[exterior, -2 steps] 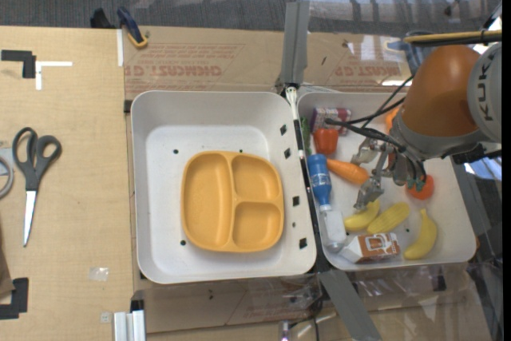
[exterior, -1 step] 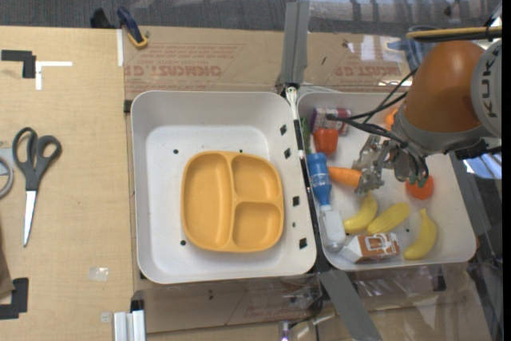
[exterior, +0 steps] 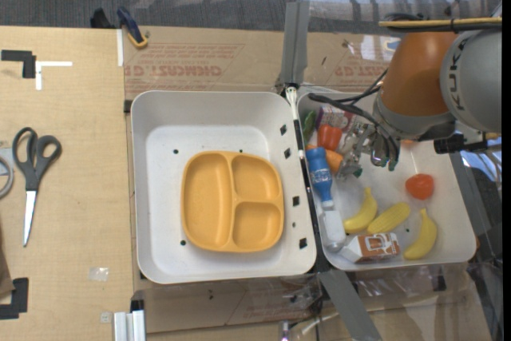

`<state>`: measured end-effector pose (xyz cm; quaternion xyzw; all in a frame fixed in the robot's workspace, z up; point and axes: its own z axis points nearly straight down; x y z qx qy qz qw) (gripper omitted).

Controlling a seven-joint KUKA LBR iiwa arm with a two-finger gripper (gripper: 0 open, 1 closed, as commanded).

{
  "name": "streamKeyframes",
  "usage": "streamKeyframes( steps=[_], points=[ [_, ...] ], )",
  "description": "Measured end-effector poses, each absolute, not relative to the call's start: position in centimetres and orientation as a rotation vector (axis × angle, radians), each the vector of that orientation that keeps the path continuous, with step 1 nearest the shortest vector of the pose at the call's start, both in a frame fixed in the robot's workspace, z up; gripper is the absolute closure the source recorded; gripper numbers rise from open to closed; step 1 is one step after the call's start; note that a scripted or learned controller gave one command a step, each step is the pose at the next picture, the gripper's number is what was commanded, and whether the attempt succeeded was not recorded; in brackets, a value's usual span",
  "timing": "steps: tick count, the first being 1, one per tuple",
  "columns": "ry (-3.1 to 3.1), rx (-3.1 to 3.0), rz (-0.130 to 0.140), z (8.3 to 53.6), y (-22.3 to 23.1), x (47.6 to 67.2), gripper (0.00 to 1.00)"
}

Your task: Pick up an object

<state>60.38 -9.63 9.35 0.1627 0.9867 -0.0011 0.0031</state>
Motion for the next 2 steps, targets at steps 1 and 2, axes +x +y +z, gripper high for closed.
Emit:
streamKeyframes(
  steps=[1,2],
  points=[
    [3.041,0.769,-0.001,27.9,-6.5,65.3,1.00],
    [2.969,1.028,-0.002,24.2,1.1,61.3,1.00]
  ],
)
